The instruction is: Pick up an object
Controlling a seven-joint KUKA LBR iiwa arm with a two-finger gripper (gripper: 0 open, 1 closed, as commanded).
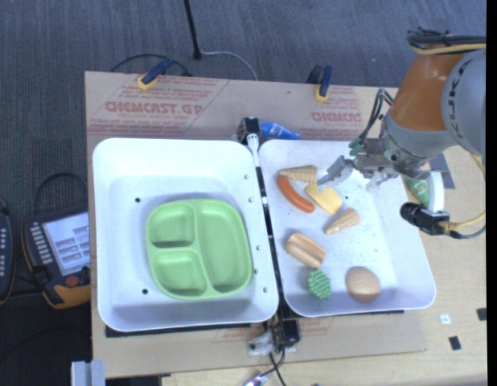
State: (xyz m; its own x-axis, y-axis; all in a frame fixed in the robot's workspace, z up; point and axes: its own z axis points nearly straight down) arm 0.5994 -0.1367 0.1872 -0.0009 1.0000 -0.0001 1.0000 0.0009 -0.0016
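I see the arm (437, 95) entering from 3 o'clock, its orange band above the wrist. The pincer (345, 171) sits low over the right bin (409, 248), in that bin's upper half. Its fingers (335, 170) look spread, and nothing shows between them.

Right bin contents, as I read them:
- Cheese wedge (325, 199): just at 7 o'clock of the pincer, close to the fingertips. I cannot tell whether they touch.
- Cone (298, 173): at 9 o'clock of the pincer, lying flat near the bin's upper left corner.
- Sausage (296, 194): at 8 o'clock of the pincer, lying diagonally, beside the cheese wedge.
- Second cone (342, 221): at 6 o'clock of the pincer, below the cheese wedge.
- Hot dog bun (305, 249): lower left of the bin's centre.
- Green piece (318, 284): at 5 o'clock of the bun, near the front rim.
- Round brown piece (363, 283): just at 3 o'clock of the green piece.
- Green bottle (419, 190): at the bin's right edge, partly hidden by the wrist.

The left bin (120, 215) holds a green divided tray (200, 246), set flat near its centre. Both bins rest on a board (152, 111) on the tabletop.
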